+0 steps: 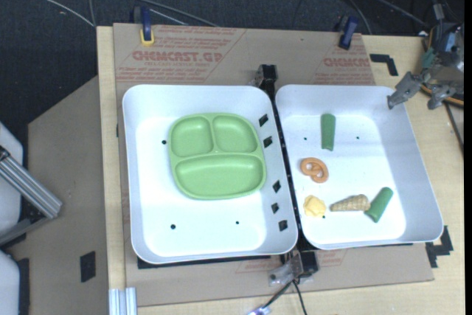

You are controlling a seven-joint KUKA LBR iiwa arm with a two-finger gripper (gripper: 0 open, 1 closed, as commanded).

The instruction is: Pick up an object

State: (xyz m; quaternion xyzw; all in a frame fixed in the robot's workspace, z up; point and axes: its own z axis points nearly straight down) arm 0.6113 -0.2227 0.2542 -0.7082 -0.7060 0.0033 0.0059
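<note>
- The pincer (404, 94) hangs over the far right corner of the right bin (413, 181), just above its rim; whether its fingers are spread or closed I cannot tell, and nothing shows between them.
- The right bin sits on the right half of the desk (110, 181) and carries five small things.
- A green stick (327, 131) lies near the bin's far edge, pointing away from the camera.
- An orange pretzel (315, 170) lies near the bin's left edge, about halfway down.
- A yellow lump (315, 206) rests toward the near left corner, just beside a tan cone (349, 203).
- The cone's wide end touches or almost touches a tilted green block (380, 204), nearer the right edge.
- The left bin (147, 225) holds a green divided plate (217, 156) with three compartments, set toward its far edge.
- Two blue clamps (147, 26) grip the far edge of the desk.
</note>
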